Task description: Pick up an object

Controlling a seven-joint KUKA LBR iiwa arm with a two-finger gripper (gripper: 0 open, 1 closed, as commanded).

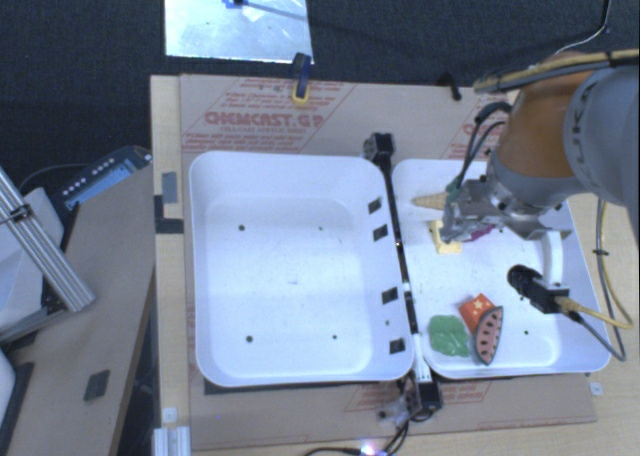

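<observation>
Tool [452,227], finger state indiscernible, low over the yellow block [444,239] near the right bin's [578,339] left wall; watermelon slice [488,333] lies lengthwise up-down.

Robot lab; arm [560,134], white bins [290,344]

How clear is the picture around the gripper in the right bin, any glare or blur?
Camera view: lighting is even; the right bin shows no strong glare, though the metal sheet at the top reflects brightly. The gripper sits in the arm's own shade above a yellow piece; detail there is soft. The watermelon slice and green object read clearly.
</observation>
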